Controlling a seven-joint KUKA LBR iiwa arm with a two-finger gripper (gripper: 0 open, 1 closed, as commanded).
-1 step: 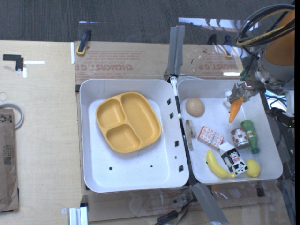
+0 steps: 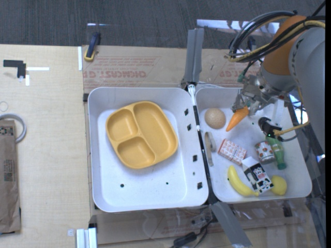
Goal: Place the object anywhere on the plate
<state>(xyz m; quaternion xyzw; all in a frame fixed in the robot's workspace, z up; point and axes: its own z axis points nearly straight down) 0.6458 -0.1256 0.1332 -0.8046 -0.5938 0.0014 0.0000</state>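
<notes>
A yellow plate with three compartments lies in the left bin, nothing on it. My gripper is over the upper part of the right bin. Its fingers are shut on the thick end of an orange carrot. The carrot hangs tilted, tip pointing down and left, just right of a tan egg-shaped object. The plate sits well to the left of the gripper, across the divider between the bins.
The right bin also holds a red-and-white box, a banana, a lemon, a black-and-white carton, a small can, a green bottle and a slim utensil.
</notes>
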